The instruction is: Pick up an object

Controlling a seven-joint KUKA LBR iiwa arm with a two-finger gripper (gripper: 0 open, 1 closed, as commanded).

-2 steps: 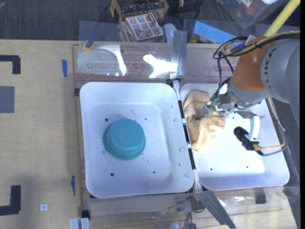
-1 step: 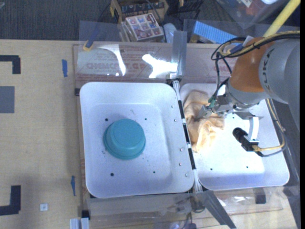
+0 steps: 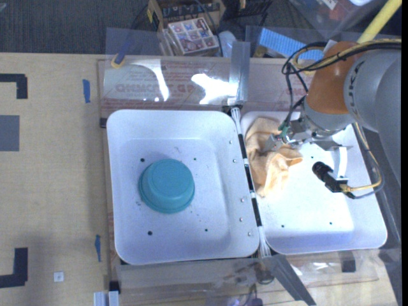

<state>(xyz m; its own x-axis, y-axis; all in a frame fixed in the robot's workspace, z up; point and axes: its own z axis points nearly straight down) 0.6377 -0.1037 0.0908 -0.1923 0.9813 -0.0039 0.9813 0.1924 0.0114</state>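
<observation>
Over crumpled cloth (image 3: 271, 161): fingers (image 3: 283, 137).

A robotics lab: a grey industrial arm (image 3: 373, 81) with loose cabling reaches over two white bins (image 3: 121, 132) on a plywood desk (image 3: 44, 190) marked with blue tape (image 3: 86, 90), clutter and boxes (image 3: 188, 27) on the carpet beyond the bins
</observation>
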